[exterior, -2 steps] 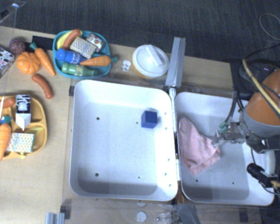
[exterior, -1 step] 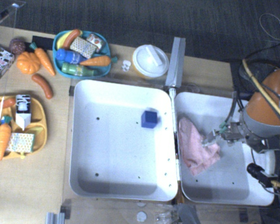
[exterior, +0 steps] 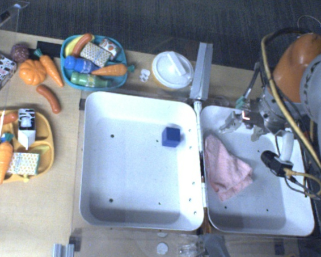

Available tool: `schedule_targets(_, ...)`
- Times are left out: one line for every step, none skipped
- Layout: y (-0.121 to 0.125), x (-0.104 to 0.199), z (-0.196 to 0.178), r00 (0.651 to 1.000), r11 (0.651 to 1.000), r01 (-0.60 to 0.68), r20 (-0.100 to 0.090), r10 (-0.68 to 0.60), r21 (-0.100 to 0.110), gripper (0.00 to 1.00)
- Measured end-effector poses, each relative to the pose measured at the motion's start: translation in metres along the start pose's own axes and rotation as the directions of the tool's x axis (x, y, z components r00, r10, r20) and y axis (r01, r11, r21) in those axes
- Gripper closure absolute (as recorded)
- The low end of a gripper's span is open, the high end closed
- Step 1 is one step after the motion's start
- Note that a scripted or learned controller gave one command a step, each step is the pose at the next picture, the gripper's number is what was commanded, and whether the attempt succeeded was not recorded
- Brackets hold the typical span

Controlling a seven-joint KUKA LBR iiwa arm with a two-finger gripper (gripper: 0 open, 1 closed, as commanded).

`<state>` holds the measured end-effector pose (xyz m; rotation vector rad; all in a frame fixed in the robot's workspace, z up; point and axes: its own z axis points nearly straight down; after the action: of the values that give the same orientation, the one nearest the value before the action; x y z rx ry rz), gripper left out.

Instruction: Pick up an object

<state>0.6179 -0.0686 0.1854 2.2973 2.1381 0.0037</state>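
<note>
Gripper (exterior: 241,126) possibly above right bin's (exterior: 253,223) rim

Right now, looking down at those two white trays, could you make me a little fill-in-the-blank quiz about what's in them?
1. The small cube in the left bin is coloured ____.
2. The crumpled cloth in the right bin is coloured ____.
3. The gripper hangs over the ____ bin.

Missing words: blue; pink; right
</note>
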Motion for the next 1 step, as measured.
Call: schedule_targets(-0.0065,-0.0299,0.0877,0.994,0.994,0.109,0.000,-0.109,-0.005,0.00)
